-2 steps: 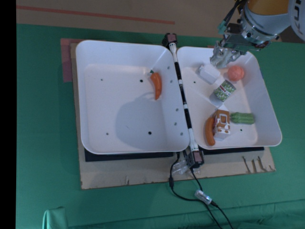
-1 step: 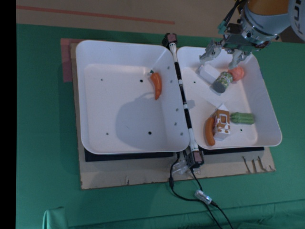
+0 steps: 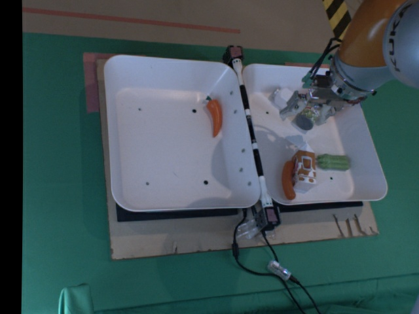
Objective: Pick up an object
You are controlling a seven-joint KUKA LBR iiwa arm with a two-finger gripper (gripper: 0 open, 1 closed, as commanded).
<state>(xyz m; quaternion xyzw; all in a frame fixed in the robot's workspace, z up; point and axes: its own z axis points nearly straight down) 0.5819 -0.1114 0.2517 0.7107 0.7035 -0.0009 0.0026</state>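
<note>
A: From the camera view, the tool (image 3: 308, 110) hangs low in the right bin (image 3: 366, 149), near its back. A grey-and-green thing (image 3: 308, 118) sits right under it, with a small white piece (image 3: 283, 97) just beside.

B: Is it grasping that thing?

A: I cannot tell. The thing lies at the tool's tip, but the view is too blurred there to say whether the tool is clenched, released or only pressing on top.

B: So what could go wrong?

A: If the tool merely touches it, the thing may stay in the bin or slip out on the lift. It could also nudge the white piece, which is very close.

B: Other candidates?

A: An orange sausage (image 3: 287, 179), a white-and-orange toy (image 3: 304, 167) touching it, and a green pickle (image 3: 332, 162) lie together at the front of the same bin. Crowded like that, a grab could catch two or push one aside. A carrot (image 3: 215, 116) lies alone in the left bin (image 3: 131, 169).

B: Anything cut off?

A: The arm (image 3: 383, 34) runs out of frame at the right, and it covers the bin's far corner.
</note>
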